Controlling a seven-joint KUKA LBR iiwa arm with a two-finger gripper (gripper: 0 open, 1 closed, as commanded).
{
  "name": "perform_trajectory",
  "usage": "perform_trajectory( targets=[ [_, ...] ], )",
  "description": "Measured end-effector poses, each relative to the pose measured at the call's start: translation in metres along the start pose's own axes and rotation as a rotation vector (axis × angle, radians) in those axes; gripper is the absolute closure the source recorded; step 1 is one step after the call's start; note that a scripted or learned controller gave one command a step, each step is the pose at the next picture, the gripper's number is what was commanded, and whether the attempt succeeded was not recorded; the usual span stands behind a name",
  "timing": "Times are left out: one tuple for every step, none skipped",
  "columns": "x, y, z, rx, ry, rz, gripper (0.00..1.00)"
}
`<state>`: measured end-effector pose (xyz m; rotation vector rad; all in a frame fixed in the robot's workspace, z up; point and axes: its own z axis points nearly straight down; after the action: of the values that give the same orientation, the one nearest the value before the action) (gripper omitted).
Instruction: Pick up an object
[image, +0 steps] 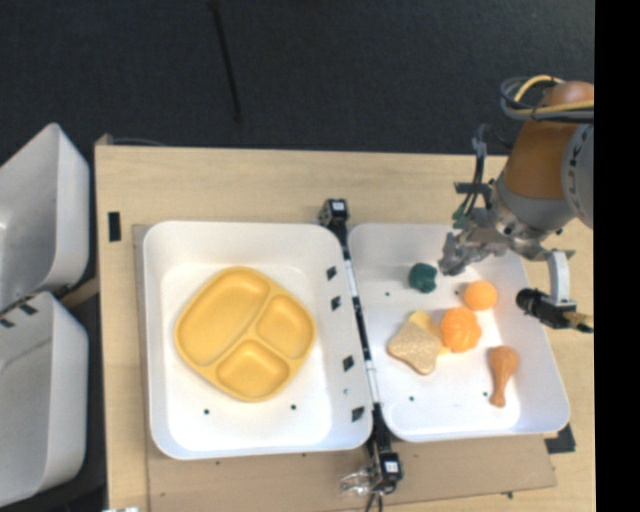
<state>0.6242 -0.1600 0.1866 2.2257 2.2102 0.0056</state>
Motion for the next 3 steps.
perform_trajectory(
  targets=[
    [0.001, -0.001, -0.065, -0.003, -0.001, -0.011, 1.00],
    [0.000, 0.001, -0.101, 0.000, 0.000, -0.009, 1.00],
    [0.052, -0.005, -0.094, 0.005, 0.001, -0.012, 1.00]
  ],
)
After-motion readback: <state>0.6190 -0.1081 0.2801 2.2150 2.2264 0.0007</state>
